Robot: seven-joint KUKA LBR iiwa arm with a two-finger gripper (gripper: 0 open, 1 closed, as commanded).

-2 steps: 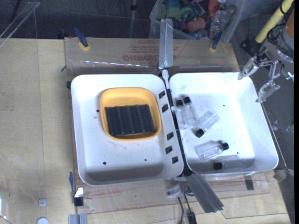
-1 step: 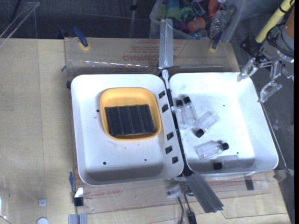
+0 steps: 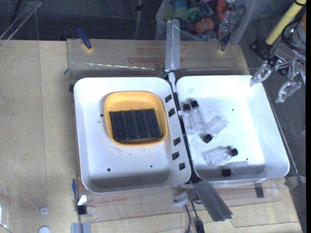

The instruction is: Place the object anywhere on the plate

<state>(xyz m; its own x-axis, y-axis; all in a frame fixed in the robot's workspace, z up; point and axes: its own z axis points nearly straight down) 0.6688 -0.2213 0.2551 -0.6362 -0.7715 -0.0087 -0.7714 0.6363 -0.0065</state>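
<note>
Left bin (image 3: pixel 92 144): shallow, white, at nine o'clock of the divider; it bears the plate and nothing of the bottles.
Plate (image 3: pixel 133 101): a yellow-orange dish with rounded corners, set toward twelve o'clock in the left bin; a dark ribbed insert (image 3: pixel 134 124) lies flat in its well.
Right bin (image 3: pixel 257 130): shallow, white, touching the left bin along the middle ridge.
Bottles: four small clear vials with black caps, all lying in the right bin's nine-o'clock half; two (image 3: pixel 190 111) side by side near the divider, caps toward twelve o'clock; a third (image 3: pixel 214 128) tilted, cap toward seven o'clock; the fourth (image 3: pixel 218 155) apart at six o'clock, cap toward three o'clock.
Gripper (image 3: pixel 274 85): at the right bin's two-o'clock corner, over the rim — well apart from every bottle; its two pale fingers (image 3: pixel 257 74) stand spread wide with nothing between them, though glare makes the tips hard to read.
Crate (image 3: pixel 206 8): a clear box of coloured toys, at twelve o'clock beyond the bins.
</note>
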